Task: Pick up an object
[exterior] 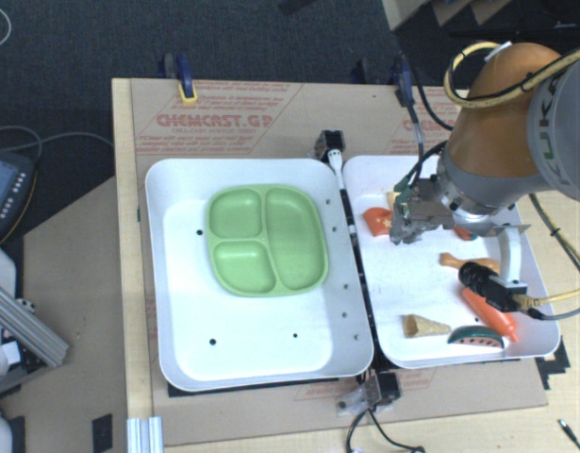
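Currently gripper (404,226) hangs low in right bin (389,338), just beside an orange-red toy (377,220), likely its target. Can't tell its state.

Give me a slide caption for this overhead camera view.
KUKA arm's end effector beside an orange toy in the right bin.

Robot lab; clamped bench (271,111); cables (44,144)
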You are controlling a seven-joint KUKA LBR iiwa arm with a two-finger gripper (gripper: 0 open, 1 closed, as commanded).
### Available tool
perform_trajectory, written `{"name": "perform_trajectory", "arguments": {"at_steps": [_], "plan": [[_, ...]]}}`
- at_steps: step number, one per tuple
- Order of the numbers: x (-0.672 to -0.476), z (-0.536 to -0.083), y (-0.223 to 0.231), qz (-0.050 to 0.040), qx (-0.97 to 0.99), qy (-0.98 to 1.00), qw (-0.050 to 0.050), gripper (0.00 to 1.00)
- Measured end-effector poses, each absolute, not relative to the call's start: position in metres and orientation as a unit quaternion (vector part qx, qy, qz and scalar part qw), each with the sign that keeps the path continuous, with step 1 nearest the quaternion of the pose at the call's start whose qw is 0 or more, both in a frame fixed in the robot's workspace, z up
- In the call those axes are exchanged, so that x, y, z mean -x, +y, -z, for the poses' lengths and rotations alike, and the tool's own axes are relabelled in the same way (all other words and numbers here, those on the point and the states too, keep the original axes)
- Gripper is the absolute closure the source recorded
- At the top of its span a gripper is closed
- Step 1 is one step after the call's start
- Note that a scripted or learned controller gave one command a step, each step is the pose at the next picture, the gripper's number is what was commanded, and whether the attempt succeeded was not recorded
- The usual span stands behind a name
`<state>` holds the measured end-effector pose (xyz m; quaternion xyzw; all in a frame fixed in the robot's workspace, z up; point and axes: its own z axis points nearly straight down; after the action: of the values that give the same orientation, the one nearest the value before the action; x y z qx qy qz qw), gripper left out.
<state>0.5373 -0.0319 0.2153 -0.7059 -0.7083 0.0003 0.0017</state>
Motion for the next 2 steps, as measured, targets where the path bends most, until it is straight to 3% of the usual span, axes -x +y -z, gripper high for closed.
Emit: {"name": "perform_trajectory", "arguments": {"at_steps": [1, 2], "plan": [[-0.539, -0.233, -0.038, 0.0007, 0.707, -0.707, -0.001, 1.0], [-0.529, -0.222, -0.034, -0.0008, 0.708, -0.707, 0.001, 1.0]]}}
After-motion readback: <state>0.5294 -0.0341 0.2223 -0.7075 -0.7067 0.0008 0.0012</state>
